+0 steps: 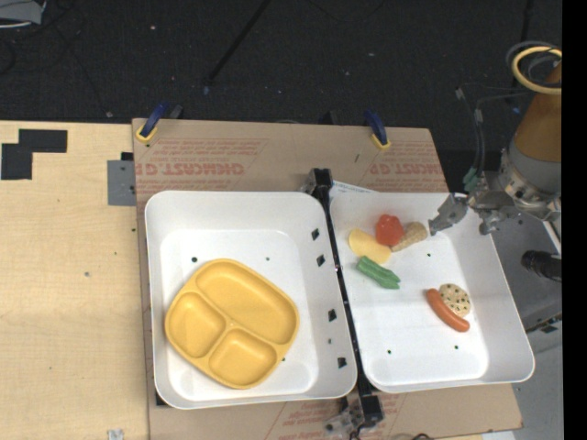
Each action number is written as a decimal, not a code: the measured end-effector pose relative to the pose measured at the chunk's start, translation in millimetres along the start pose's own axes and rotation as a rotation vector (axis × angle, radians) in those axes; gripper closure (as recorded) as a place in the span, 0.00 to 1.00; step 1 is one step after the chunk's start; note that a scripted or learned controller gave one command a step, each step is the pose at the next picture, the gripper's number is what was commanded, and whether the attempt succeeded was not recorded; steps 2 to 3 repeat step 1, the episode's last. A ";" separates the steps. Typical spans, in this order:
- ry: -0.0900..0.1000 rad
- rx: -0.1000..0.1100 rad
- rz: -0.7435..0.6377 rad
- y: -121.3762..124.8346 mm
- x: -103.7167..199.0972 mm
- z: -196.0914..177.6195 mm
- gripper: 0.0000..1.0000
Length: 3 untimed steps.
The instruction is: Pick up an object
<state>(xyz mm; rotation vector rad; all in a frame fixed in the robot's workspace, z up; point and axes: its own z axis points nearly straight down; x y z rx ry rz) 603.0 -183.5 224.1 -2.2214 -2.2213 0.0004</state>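
Wooden desk [55, 273] carries a cardboard sheet [275, 159], clamped at its far edge by two blue-and-yellow clamps [151, 128], with two white bins side by side on it. Left bin [179, 223] holds a yellow three-part plate [231, 322], lying flat toward the near left. Right bin [500, 356] holds the small toy foods, mostly in its far half. Arm [537, 145] comes in from the right, grey with an orange band, ending at the tool [449, 214] over the right bin's far right rim. Tool fingers cannot be told open or shut (too small and blurred), and nothing shows between them. Red piece [388, 228] sits touching a yellow piece [369, 246] on its left and a tan piece [412, 235] on its right; the tan piece's end lies just beside the tool. Green pod [378, 273] lies just below the yellow piece. Sausage [447, 310] lies near the right wall, with a speckled cookie [454, 298] touching it.
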 end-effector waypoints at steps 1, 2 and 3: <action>0.001 0.000 -0.001 -12.1 20.0 -10.5 0.00; 0.001 0.000 -0.001 -12.1 20.0 -10.5 0.00; 0.001 0.000 -0.001 -12.1 20.0 -10.5 0.00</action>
